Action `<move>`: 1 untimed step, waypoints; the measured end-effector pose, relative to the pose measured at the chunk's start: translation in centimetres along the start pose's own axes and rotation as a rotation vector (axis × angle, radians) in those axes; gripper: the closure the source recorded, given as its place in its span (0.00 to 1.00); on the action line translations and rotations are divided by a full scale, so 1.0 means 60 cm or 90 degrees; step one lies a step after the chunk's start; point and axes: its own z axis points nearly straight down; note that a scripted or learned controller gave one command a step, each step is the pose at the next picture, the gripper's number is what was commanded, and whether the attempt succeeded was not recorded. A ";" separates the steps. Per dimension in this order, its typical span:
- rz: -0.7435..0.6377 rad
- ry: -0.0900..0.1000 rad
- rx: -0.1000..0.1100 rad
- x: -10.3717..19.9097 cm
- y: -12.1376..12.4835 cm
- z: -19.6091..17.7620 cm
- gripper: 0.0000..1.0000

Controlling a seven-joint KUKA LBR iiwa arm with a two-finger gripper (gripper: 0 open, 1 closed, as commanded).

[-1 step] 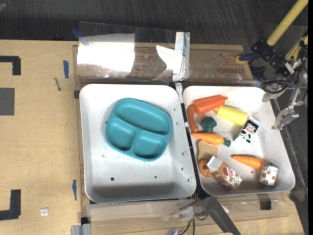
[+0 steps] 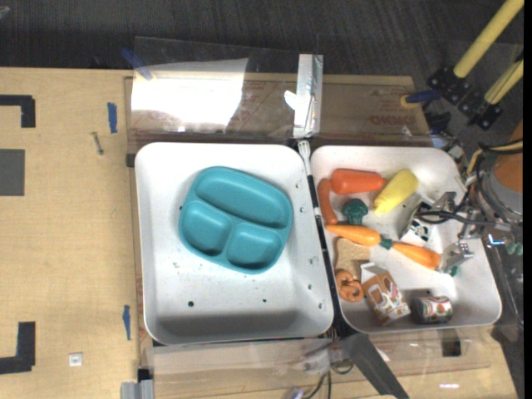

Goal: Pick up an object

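Looking down from the camera view: finds the gripper (image 2: 430, 223) low over the right bin (image 2: 480, 299), near its right edge; cannot tell whether spread or pressed together. Places the carrot (image 2: 389, 244) just beside it toward the near edge, long axis running from the dividing wall to the right edge.

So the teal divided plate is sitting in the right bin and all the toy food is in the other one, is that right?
Not quite. The camera view shows the teal divided plate in the left bin, not the right one. The toy food, such as the carrot and the yellow piece, is in the other bin, on the right.
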 end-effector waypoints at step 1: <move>0.053 -0.025 0.006 0.052 -0.002 0.022 0.00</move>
